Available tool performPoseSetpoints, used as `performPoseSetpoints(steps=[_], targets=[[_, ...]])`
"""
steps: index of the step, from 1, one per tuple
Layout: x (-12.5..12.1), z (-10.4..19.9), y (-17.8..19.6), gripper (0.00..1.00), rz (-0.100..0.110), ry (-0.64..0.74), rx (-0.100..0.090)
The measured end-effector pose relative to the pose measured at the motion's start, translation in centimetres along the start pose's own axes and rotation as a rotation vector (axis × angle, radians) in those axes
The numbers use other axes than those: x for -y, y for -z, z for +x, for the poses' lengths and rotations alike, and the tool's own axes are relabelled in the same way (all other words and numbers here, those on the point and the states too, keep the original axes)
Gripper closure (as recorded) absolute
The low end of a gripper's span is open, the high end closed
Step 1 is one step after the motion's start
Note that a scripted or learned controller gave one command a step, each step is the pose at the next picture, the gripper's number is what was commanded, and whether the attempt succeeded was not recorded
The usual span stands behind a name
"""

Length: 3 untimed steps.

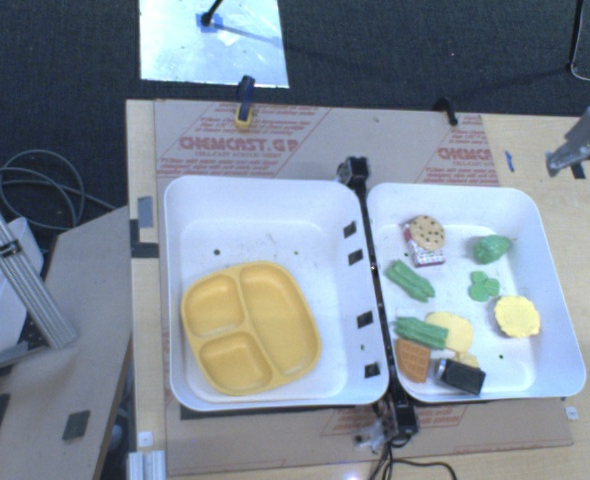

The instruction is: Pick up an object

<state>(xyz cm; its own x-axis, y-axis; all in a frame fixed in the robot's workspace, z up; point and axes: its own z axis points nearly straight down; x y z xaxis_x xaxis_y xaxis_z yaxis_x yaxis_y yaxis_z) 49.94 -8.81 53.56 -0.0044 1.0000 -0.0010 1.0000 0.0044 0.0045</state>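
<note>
Camera view: tool (578, 150) parked high off the right bin (550, 230), grip state impossible to tell, leaving cookie (426, 232), green pieces and yellow round (517, 316) unobstructed for picking.

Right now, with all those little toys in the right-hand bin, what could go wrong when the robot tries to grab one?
Near the front of the right bin, the green piece, yellow piece, orange waffle-like piece and black block touch or overlap, so the hand might pinch two or knock one aside. The cookie leans on a small box and could slide off. The yellow round piece looks flat, so it may be hard to grip.
</note>
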Motion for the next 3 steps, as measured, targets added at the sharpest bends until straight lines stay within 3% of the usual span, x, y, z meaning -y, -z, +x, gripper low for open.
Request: performPoseSetpoints(steps=[3], targets=[[0.00,0.00,0.00,0.00,0.000,0.000,0.000]])
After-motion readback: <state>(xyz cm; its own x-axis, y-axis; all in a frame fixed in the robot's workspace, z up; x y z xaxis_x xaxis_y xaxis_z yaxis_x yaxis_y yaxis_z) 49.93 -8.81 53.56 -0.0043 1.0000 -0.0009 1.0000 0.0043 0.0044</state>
